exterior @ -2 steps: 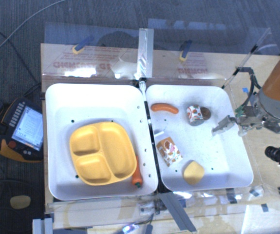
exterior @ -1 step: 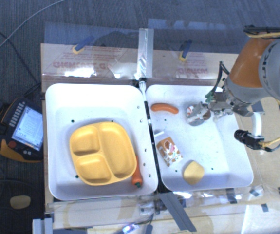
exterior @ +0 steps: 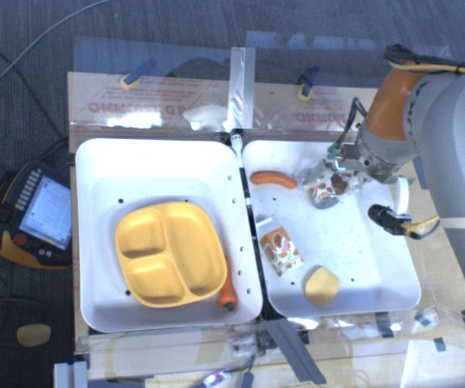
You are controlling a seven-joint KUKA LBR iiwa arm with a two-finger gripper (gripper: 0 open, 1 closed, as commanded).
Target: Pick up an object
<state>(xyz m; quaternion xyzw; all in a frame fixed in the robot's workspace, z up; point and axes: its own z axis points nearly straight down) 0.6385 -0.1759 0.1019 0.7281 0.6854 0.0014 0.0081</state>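
Faint red print is seen on the sheet behind the bins, too washed out to be read. In the right bin (exterior: 394, 293), the gripper (exterior: 335, 172) is lowered onto a small can (exterior: 326, 192); whether it is gripped cannot be told.

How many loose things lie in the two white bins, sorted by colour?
Yellow: 2, the divided tray and the rounded block.
Orange: 2, the sausage and the carrot.
Printed red-and-white: 2, the packet and the can.
Total: 6.
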